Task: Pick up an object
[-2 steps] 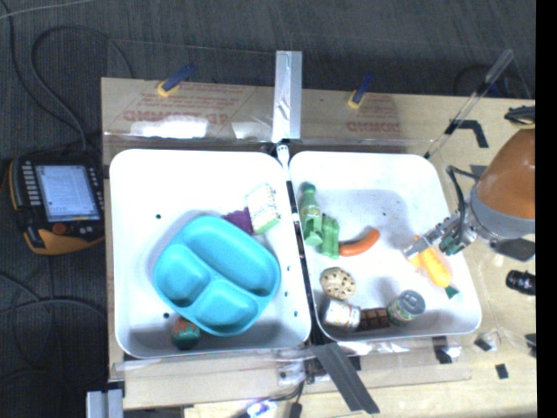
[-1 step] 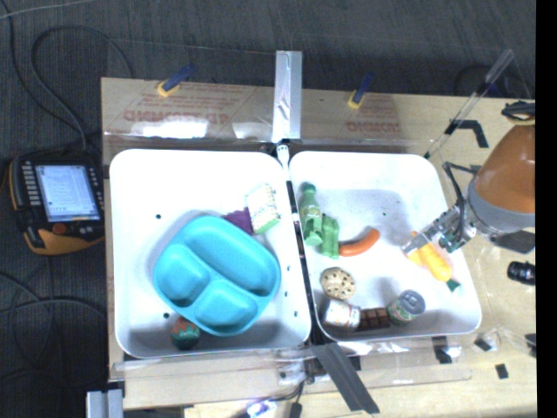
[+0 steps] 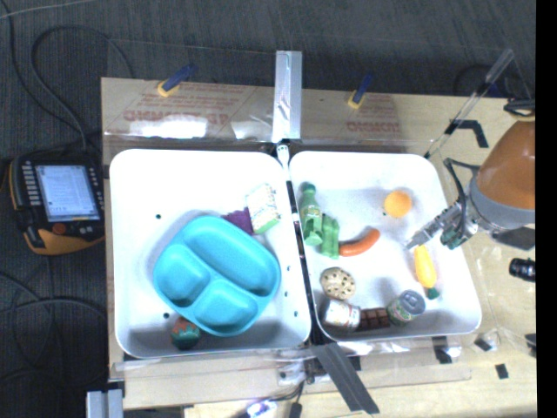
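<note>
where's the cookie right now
The cookie lies in the right bin, near its lower left, just below the orange carrot and above the small jar.

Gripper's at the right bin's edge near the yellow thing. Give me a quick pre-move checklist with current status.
1. Gripper over the right bin: ok, at its right side.
2. Target close: ok, the yellow corn-like toy lies just below the gripper.
3. Nothing held already: cannot tell.
4. Room around target: ok, the orange ball and the small can lie apart from it.
5. Finger opening: cannot tell.
</note>
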### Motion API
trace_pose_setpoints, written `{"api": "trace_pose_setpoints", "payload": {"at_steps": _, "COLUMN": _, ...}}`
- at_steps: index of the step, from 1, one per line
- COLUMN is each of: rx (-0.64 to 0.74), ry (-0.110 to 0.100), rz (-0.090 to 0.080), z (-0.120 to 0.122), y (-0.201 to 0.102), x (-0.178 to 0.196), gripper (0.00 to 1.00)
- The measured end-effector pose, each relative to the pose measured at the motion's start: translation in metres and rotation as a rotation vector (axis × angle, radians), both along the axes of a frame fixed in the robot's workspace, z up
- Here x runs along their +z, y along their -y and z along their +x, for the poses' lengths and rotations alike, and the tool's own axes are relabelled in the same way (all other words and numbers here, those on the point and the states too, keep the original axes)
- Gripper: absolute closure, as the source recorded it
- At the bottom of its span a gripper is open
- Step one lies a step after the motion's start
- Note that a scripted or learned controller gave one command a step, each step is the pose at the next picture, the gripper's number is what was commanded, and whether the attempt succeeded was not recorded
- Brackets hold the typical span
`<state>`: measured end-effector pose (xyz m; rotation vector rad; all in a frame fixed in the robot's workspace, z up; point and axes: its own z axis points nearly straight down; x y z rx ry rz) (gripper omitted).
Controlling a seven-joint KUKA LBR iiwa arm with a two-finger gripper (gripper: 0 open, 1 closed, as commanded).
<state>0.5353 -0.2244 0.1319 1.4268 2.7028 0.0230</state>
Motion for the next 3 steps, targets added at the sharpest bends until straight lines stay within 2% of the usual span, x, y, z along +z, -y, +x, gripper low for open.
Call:
{"api": "trace_pose_setpoints", "payload": {"at_steps": 1, "rx": -0.259, "ry": -0.078, "rz": 0.037, "z": -0.028, "y": -0.002, "x": -0.033, "gripper": 1.0}}
{"api": "trace_pose_setpoints", "payload": {"at_steps": 2, "rx": -0.254, "ry": -0.083, "rz": 0.043, "z": -0.027, "y": -0.006, "x": -0.033, "gripper": 0.0}}
{"api": "trace_pose_setpoints", "payload": {"at_steps": 3, "rx": -0.21, "ry": -0.06, "rz": 0.026, "z": -0.046, "y": -0.023, "x": -0.041, "gripper": 0.0}}
